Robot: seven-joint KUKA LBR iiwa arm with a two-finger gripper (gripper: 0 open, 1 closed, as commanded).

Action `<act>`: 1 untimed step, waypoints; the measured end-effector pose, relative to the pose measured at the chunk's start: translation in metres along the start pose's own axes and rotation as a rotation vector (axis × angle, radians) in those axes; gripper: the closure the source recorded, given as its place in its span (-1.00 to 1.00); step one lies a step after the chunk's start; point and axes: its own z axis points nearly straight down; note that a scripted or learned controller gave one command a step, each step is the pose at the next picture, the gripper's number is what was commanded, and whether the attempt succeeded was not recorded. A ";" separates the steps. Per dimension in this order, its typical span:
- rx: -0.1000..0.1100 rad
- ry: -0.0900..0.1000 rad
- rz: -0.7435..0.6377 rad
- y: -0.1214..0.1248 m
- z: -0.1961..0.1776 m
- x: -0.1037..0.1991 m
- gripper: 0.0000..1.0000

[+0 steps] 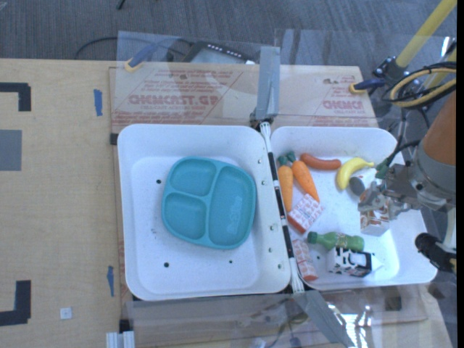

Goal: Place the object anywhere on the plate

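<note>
Left of the crowded right bin (415, 258), teal plate (209, 202).

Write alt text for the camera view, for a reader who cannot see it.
A grey robot arm's gripper hovers over the right white bin of toy food, including a yellow banana and two orange carrots. A teal divided plate sits in the left white bin.
</note>
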 end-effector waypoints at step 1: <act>0.000 0.000 0.000 0.000 0.000 0.000 -1.00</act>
